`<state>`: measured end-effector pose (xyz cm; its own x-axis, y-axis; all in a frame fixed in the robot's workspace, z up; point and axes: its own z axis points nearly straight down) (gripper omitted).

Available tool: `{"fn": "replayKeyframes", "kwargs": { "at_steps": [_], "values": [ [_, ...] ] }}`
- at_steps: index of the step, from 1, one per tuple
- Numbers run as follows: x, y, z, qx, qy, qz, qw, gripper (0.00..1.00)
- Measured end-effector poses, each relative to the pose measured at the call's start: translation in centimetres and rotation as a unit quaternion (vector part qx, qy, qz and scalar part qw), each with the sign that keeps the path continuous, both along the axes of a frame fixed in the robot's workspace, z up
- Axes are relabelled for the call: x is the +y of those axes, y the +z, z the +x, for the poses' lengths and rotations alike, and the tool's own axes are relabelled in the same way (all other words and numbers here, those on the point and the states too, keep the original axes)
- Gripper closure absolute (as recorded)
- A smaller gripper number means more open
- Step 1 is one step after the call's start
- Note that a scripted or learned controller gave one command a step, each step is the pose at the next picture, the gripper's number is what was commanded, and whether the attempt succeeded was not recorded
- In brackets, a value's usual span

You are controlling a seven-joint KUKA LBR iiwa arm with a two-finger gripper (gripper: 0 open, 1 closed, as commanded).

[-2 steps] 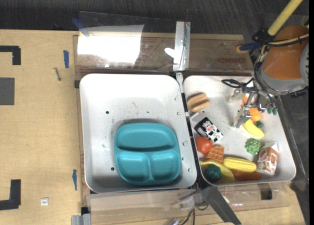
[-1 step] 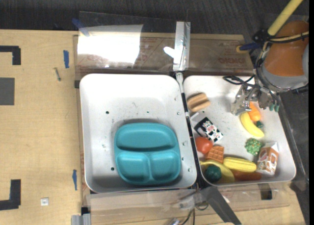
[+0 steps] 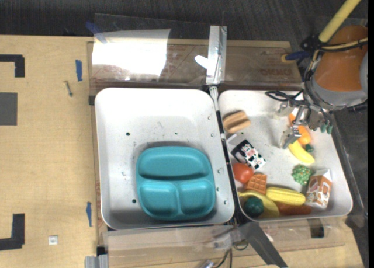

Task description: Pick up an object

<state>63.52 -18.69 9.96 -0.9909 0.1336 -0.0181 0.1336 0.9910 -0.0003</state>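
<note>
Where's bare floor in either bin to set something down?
Left white bin: bare along its far side, beyond the teal three-compartment plastic tray. Right white bin: a bare patch between the toy hamburger and the gripper. Its near end is crowded around the yellow toy corn cob.

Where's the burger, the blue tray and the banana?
burger [image 3: 236, 121], camera view, middle of the bun.
blue tray [image 3: 174, 182], camera view, ridge between its compartments.
banana [image 3: 301, 153], camera view, middle of its yellow curve.
</note>
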Motion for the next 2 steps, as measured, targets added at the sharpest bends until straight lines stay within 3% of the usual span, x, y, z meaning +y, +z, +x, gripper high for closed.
{"fn": "replayKeyframes", "kwargs": {
  "at_steps": [1,2],
  "values": [
    [-2.3,-1.3,-2.7,0.007,-0.015,0.0014,0.9999,0.00],
    [-2.2,0.1,-2.4,0.002,-0.015,0.0006,0.9999,1.00]
  ]
}}
